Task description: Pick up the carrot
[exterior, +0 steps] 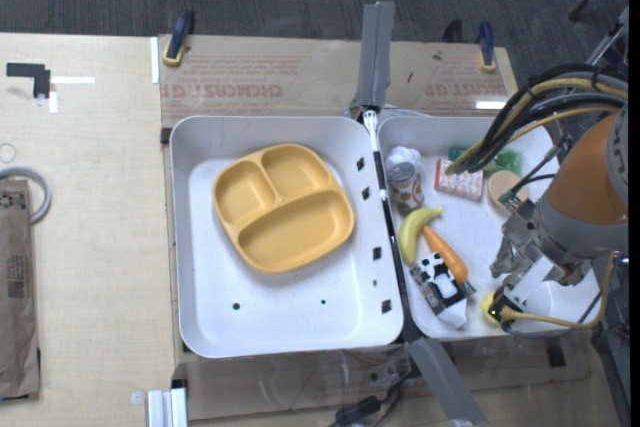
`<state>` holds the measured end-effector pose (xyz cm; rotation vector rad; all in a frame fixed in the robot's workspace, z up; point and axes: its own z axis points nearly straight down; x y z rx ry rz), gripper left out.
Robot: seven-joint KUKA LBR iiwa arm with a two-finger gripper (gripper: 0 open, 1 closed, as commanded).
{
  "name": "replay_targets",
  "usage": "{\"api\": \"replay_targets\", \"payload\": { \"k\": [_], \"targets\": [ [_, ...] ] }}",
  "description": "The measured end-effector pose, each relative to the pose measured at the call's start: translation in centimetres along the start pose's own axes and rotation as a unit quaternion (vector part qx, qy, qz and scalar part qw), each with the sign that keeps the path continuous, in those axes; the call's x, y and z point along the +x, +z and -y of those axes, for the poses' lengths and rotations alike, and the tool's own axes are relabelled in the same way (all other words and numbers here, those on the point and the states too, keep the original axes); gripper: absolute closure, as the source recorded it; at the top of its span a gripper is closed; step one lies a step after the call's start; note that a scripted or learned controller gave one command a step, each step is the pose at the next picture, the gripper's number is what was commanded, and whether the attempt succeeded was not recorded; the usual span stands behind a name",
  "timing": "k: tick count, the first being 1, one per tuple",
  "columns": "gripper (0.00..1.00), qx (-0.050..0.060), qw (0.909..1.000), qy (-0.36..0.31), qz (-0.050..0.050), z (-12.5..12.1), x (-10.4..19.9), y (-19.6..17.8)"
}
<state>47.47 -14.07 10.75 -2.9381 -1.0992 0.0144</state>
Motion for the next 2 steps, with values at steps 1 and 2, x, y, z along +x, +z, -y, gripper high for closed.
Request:
{"api": "replay_targets", "payload": {
  "k": [1, 2],
  "targets": [
    [1.0, -0.001, 1.0, 0.001, -0.001, 1.5, 1.5, 1.7],
    [1.0, -0.002, 0.9825, 0.186, -0.002, -6.9, 6.4, 1.5]
  ]
}}
